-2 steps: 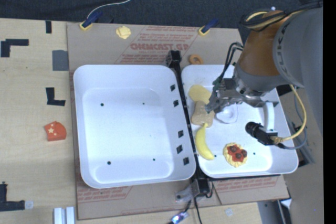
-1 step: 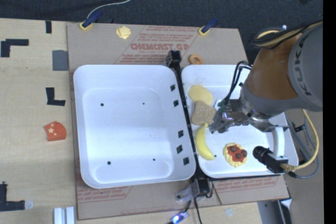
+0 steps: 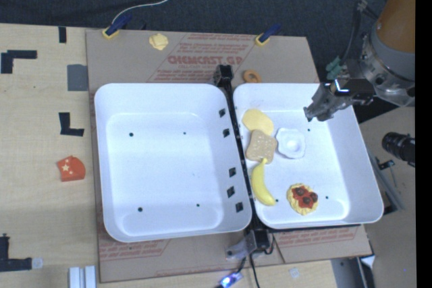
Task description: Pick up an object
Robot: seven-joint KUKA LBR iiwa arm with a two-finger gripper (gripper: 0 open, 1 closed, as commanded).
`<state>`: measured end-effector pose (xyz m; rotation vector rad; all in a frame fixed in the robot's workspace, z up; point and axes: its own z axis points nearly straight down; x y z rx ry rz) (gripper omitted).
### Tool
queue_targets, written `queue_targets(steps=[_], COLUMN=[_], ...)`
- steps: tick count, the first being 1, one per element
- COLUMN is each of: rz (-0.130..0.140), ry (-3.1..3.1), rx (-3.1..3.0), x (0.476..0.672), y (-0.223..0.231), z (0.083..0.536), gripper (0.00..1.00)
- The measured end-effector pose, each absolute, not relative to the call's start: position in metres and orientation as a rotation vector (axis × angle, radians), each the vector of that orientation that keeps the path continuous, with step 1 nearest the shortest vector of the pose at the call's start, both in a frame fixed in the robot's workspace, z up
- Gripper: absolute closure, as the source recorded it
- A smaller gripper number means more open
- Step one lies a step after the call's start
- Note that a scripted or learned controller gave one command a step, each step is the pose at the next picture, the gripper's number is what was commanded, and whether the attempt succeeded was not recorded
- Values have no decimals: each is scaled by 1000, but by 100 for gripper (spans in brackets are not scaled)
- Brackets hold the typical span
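The right bin (image 3: 351, 145) holds several toy foods. A pale yellow round piece (image 3: 258, 121) lies near the divider, with a tan bread slice (image 3: 262, 146) just below it. A white fried egg (image 3: 291, 143) sits beside the bread. Lower down lie a yellow banana (image 3: 262, 184) and a small pizza with red topping (image 3: 302, 198). My gripper (image 3: 320, 110) hangs over the bin's upper right part, to the right of and above the egg, with nothing seen between its fingers.
The left bin (image 3: 108, 145) stands beside the right one. Outside the bins lie a small yellow item (image 3: 158, 42), an orange ring (image 3: 251, 76) and a red piece (image 3: 71, 168) on the bench at left. A cable runs across the back.
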<state>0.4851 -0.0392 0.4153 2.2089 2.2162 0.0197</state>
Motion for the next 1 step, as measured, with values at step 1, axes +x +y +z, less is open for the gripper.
queue_targets(steps=[1], rz=[-16], ry=[2236], rx=[2222], x=[482], y=[25], z=[288], gripper=[100])
